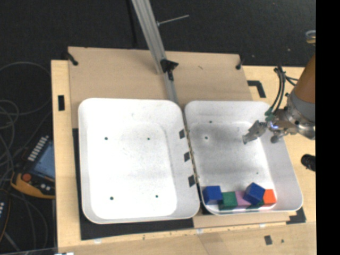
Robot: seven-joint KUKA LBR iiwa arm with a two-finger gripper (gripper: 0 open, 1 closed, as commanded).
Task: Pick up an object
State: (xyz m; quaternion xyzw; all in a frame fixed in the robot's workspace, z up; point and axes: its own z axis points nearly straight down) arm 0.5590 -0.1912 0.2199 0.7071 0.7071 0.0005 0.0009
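The hand [262,132] hovers over the right bin [223,121], fingers spread and gripping nothing; the blue cube [255,193] lies well below it, by the near wall.

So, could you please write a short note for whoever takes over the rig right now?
Gripper: above the upper right part of the right bin, holding nothing that I can see; whether its fingers are open is unclear.
Blocks: all bunched along the right bin's near edge: blue block, green block, pink block, a second blue block and orange block.
Done: nothing picked.
Left: bring the gripper down to the cluster, grasp one block and lift it. The blocks are packed tight, so an end one may be easiest.
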